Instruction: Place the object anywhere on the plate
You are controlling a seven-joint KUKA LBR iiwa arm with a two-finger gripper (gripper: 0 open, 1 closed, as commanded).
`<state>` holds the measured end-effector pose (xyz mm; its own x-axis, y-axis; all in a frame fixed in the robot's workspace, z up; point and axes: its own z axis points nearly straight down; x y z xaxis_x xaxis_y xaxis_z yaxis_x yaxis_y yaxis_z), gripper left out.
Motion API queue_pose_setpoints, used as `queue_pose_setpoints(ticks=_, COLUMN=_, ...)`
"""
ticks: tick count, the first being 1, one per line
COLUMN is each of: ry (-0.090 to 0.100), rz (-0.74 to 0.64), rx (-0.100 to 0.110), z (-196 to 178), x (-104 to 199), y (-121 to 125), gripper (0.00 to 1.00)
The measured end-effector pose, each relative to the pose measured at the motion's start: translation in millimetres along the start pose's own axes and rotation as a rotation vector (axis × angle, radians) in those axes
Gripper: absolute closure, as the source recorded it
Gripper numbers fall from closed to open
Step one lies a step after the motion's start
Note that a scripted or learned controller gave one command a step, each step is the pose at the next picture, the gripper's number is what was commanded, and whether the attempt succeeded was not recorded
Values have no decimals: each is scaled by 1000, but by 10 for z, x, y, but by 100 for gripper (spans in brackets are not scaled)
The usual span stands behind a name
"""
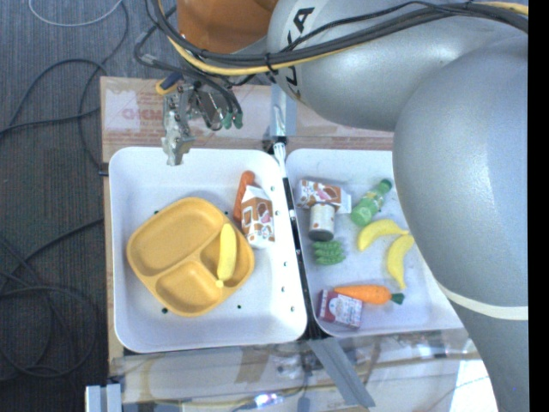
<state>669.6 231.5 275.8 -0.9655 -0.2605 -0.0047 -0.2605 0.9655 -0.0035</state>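
In the left bin (pixel 129 320), the yellow divided plate (pixel 171 260) carries a pale yellow piece (pixel 226 252), lying along its right-hand edge across the divider. Just right of the plate, a small carton (pixel 257 217) leans on an orange sausage-shaped toy (pixel 244 191). Farther back, the hand (pixel 177 148) hovers over the bin's far rim with nothing in it; I cannot tell whether it is apart or together.

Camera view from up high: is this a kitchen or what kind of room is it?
Probably a robot lab, not a kitchen. A big grey arm reaches over two white bins holding toy food like a carrot, and loose cables trail across the floor.
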Motion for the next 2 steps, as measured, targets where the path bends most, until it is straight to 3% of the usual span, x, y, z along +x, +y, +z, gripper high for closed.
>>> queue_pose_setpoints(ticks=2, ry=-8, rz=2, rx=-7, z=-200, x=-19, y=17, gripper=100)
